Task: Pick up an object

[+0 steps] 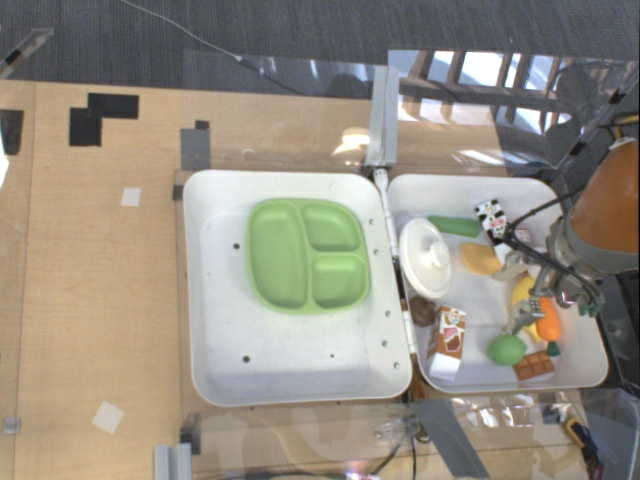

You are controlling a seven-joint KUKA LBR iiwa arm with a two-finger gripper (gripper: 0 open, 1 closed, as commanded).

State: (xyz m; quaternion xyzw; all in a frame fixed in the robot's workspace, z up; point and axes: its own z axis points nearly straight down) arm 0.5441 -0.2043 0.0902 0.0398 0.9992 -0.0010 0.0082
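Camera view: looked down at a slant on a wooden bench (90,318) bearing two shallow white bins side by side.
Left bin (215,368): sat at frame centre and held a green divided plate (307,254) lying flat.
Right bin (580,373): sat at the right of the frame, crowded with small toy foods.
Bin contents: a white lidded cup (428,258) by the left wall, a small milk carton (448,340) below it, a green lime-like ball (506,349), a chocolate bar piece (534,366), a carrot (548,324), a banana (522,290), a tan bread-like piece (480,259), a green stick (455,226) and a black-and-white cow-patterned piece (489,218).
Arm (610,213): reached in from the right edge, orange band uppermost, wrist angled down over the right side of that bin.
Gripper (530,310): hung low among the banana and carrot; whether the pincer was open or closed could not be told, and nothing was clearly between its tips.
Step in hand: judged to be the descent onto a chosen object, most likely the carrot or banana.
Next move: would call for closing squarely on one item without nudging neighbours, then lifting straight up.
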